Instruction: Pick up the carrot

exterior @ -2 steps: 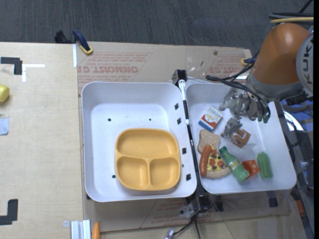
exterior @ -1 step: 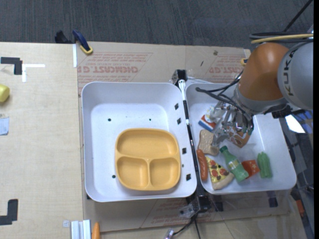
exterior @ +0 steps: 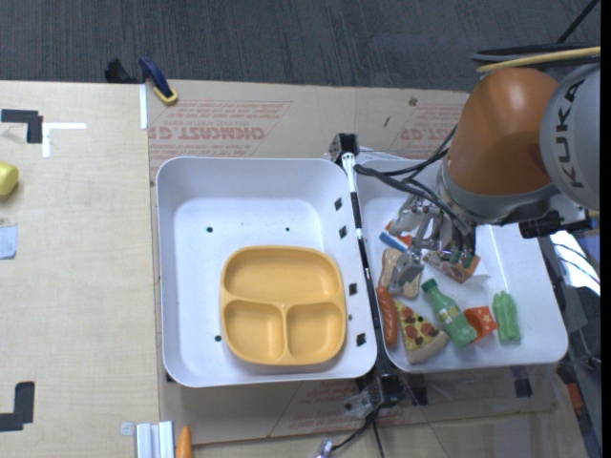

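A yellow divided plate (exterior: 284,304) is lying in the left bin (exterior: 181,256), the carrot (exterior: 387,316) is lying along the right bin's (exterior: 535,337) left wall, and the hand (exterior: 417,249) is hovering just above it, its spread impossible to tell.

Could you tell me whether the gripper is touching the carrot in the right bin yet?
Cannot tell. In the camera view the gripper hangs just above the carrot at the right bin's left wall, and the slanted angle hides any contact or gap.
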Available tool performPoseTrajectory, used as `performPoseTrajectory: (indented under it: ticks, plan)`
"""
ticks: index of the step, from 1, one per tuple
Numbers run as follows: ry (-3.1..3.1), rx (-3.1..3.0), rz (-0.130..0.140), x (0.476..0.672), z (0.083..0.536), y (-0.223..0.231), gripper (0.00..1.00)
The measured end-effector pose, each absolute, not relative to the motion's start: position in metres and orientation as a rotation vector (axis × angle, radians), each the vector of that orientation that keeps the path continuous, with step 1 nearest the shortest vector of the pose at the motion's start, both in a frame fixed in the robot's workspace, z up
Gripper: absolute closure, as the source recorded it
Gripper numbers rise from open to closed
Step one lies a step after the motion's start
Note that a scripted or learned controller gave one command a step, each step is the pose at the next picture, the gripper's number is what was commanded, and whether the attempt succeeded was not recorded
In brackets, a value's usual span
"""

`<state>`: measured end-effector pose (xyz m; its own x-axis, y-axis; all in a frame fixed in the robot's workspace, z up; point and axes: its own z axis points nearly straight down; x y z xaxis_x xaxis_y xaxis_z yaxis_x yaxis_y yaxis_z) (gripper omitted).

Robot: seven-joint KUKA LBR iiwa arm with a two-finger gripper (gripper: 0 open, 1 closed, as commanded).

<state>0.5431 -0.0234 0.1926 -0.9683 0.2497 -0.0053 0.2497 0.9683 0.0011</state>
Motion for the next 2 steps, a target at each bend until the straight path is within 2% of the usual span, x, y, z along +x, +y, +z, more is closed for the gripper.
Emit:
performPoseTrajectory:
  ticks: [1,2]
  plan:
    - [3.127,0.256,0.001,0.547,0.192,0.063,0.00]
    - [3.096,0.514,0.001,0.525,0.092,0.150,0.00]
